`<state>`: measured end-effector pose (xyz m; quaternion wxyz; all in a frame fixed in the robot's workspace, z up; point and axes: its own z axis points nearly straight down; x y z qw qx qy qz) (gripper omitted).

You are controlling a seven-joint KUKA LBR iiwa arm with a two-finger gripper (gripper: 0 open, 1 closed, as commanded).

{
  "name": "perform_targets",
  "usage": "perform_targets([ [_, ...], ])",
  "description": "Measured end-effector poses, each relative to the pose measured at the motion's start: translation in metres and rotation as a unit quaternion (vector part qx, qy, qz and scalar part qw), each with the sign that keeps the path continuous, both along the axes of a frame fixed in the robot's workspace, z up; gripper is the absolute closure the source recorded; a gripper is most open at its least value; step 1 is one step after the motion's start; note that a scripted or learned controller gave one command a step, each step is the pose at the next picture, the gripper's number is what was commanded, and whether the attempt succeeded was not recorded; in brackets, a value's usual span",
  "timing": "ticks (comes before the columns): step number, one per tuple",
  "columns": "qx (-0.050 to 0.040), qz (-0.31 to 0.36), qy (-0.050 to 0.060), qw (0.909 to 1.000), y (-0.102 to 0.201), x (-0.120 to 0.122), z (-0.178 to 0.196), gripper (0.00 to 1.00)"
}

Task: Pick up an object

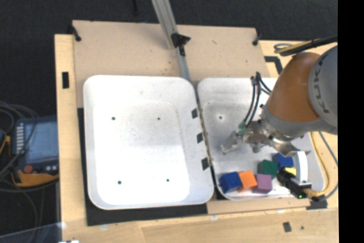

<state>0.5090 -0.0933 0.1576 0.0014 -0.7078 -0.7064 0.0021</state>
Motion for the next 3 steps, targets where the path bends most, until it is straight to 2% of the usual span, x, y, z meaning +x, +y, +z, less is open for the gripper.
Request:
perform_targets([
  [1,-0.0004,0.0,-0.001,1.0,-0.009,0.003,-0.058,0.0],
  [2,0.0012,-0.001,-0.003,1.0,-0.009,0.004,-0.059,0.0],
  [3,0.0015,-0.005,-0.005,1.0,-0.01,0.006,-0.049,1.0],
])
